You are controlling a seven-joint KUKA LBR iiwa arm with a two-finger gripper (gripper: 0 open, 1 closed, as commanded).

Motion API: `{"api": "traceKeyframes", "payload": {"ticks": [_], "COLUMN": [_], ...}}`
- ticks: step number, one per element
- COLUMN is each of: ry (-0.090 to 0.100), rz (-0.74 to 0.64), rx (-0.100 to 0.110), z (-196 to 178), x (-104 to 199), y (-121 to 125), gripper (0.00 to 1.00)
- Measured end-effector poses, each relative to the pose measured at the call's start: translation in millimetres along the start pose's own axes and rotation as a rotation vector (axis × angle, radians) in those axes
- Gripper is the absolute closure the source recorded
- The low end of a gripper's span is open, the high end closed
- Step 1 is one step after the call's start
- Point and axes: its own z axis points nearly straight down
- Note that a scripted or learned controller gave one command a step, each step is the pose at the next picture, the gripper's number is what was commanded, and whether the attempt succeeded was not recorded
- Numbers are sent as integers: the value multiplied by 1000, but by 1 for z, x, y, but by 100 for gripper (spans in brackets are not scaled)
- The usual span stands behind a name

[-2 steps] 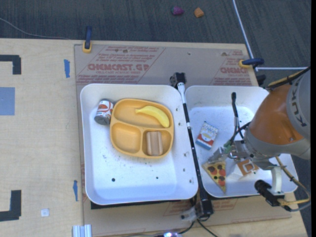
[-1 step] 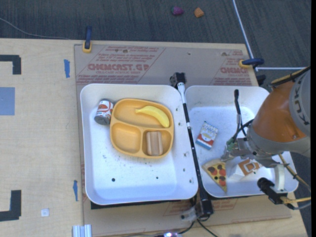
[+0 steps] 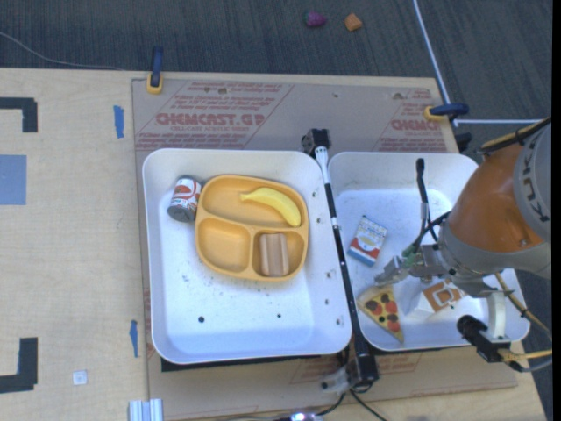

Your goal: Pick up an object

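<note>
smooth white plastic bins [image 3: 175, 323], matt yellow plastic tray [image 3: 230, 253], glossy banana [image 3: 273, 203], dented metal can [image 3: 183, 199]

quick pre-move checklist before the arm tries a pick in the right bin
1. Gripper is over the right bin, low on its near side: ok.
2. A target lies close by: the pizza slice sits just below the gripper, flat on the bin floor: ok.
3. Nothing is seen between the fingers yet, so no object is held: ok for starting a pick.
4. Finger opening: cannot tell, the tips blur against the bin.
5. Neighbours: the small carton lies apart from the pizza slice, but a small orange-and-white item sits partly under the arm: cannot tell if it is clear.
6. Left bin's yellow tray with the banana is away from the arm: ok.
</note>
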Motion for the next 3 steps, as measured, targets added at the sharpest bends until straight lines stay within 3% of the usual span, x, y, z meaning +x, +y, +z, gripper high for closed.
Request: {"api": "traceKeyframes", "payload": {"ticks": [1,2,3], "ry": [-1,12,8], "rz": [0,-6,-3], "rx": [-6,23,23], "z": [-11,-84,-85], "x": [0,55,-40], "y": [2,6,-4], "gripper": [100,100,100]}}
